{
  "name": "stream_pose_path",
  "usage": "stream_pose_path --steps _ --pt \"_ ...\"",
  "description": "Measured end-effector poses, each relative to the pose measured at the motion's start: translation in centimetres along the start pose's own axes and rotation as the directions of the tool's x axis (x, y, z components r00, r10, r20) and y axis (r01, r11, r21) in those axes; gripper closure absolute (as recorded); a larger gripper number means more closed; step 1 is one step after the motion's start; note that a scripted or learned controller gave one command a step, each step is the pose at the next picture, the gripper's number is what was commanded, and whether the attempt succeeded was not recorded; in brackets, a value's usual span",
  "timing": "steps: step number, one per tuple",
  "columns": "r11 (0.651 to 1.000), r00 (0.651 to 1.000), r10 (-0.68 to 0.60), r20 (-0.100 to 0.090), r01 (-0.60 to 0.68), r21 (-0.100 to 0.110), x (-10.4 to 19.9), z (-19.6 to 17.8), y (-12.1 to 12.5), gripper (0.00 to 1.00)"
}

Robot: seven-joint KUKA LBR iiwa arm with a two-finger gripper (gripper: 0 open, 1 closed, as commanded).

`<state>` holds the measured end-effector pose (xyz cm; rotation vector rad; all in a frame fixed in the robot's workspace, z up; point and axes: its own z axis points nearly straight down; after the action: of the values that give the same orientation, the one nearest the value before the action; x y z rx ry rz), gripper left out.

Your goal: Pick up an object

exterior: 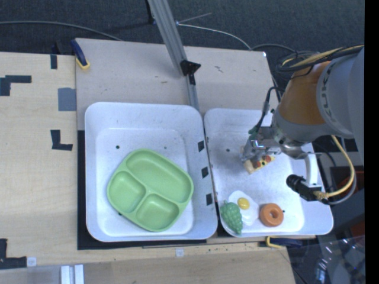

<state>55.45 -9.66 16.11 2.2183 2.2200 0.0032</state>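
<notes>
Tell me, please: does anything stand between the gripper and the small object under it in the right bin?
Nothing visible does. The gripper is right over the small object in the right bin. The fried egg, green vegetable and donut lie apart, near the bin's front edge.

A pale tan board bench top (136,78) carries the two bins, and everything else sits around it. Left of it lies a light wood-grain tabletop (32,158) marked with dark tape pieces (59,139). Beyond its far edge spreads dark grey carpet-like floor (249,7), crossed by thin cables (219,31). A slanted silver metal rail (169,25) rises over its far side. A blue-and-yellow item, possibly a clamp (80,54), sits at its far left corner.
</notes>
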Motion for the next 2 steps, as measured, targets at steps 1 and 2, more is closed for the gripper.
stream_pose_path --steps 1,2 --pt "1.000 1.000 -0.001 0.000 0.001 -0.001 0.01 -6.32 0.29 1.00" --pt "1.000 1.000 0.000 -0.001 0.000 0.005 0.04 -6.33 0.28 1.00"
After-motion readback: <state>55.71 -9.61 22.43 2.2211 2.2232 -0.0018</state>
